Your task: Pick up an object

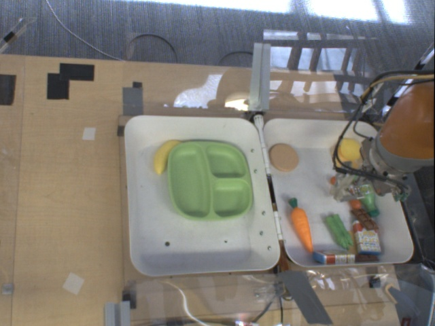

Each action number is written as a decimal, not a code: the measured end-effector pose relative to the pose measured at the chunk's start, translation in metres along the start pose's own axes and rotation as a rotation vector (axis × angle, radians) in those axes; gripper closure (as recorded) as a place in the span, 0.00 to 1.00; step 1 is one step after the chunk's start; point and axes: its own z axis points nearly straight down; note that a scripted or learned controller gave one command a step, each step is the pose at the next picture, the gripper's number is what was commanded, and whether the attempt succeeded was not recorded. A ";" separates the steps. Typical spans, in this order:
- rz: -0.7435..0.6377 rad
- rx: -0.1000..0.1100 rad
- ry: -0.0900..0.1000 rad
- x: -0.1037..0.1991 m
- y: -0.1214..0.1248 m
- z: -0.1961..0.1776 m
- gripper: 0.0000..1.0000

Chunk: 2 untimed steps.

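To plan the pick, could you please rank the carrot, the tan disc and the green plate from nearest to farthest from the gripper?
1. Carrot: right bin, left of the gripper.
2. Tan disc: right bin's top-left corner.
3. Green plate: left bin.

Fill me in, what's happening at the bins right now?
The arm reaches in from the right over the right bin, with its gripper low among the clutter at that bin's right side. I can't see anything between its fingers. A carrot, a green piece, a tan disc and a yellow item lie in that bin. The left bin holds a green tray with a banana beside it.
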 end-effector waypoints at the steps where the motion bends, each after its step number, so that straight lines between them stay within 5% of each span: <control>1: 0.000 0.000 0.001 0.000 0.000 0.000 0.00; 2: 0.052 -0.005 0.016 0.033 -0.001 0.014 0.00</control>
